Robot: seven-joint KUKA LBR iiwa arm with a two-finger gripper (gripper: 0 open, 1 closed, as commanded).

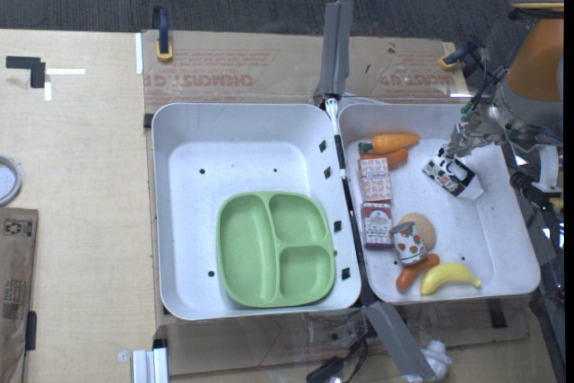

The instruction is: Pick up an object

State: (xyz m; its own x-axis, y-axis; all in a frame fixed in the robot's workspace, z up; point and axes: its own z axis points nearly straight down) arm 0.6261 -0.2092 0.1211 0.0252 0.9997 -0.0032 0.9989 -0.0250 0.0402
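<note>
With the arm reaching in from the right, I have the claw (457,143) hanging over the upper right part of the right bin (502,229), just above a small black-and-white packet (451,175) that lies on the bin floor. From this slant I cannot tell whether the claw is apart or together, and I see nothing clamped in it, so I treat the pick as not yet made. That packet is my likely target: it sits well apart from the rest, with bare white floor on every side. To do this well, I would centre over the packet's middle, line up across its narrower side, and come straight down until I am low enough to catch its body rather than skim its top. It looks light and lies tilted, so a glancing touch could push it toward the bin wall. I would keep away from the carrot (395,142), the two small boxes (375,178) by the divider, and the banana (448,279) at the near edge. The green tray (275,248) in the left bin plays no part.
</note>
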